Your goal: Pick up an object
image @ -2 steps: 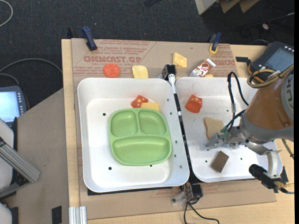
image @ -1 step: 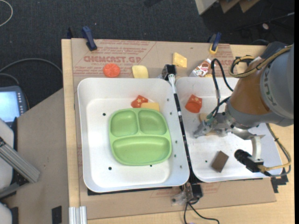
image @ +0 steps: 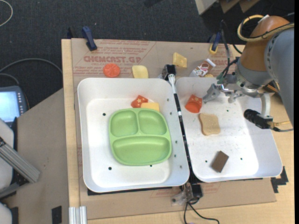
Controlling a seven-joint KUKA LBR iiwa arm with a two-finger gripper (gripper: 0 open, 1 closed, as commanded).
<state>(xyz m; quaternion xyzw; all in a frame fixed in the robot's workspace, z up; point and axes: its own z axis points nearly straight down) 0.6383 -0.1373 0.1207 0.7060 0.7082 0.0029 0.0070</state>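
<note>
In the right bin (image: 254, 146) lie a red-orange cup-like piece (image: 193, 104) at the back left, a tan bread slice (image: 209, 124) in the middle and a brown block (image: 219, 161) near the front. My gripper (image: 219, 93) hangs low over the back of this bin, just right of the red-orange piece and behind the bread. It looks open, with nothing between its fingers. The left bin (image: 91, 139) holds a green divided plate (image: 139, 136), with a red piece (image: 139, 101) and a yellow piece (image: 150, 106) at the plate's far edge.
Behind the bins, on the brown board, lie an orange disc (image: 111, 70), a pale yellow piece (image: 139, 72), a yellow wedge (image: 179, 59) and a small red-and-white packet (image: 202, 68). Blue clamps (image: 88, 38) hold the board's back edge. A black part (image: 257, 118) of the arm overhangs the right bin.
</note>
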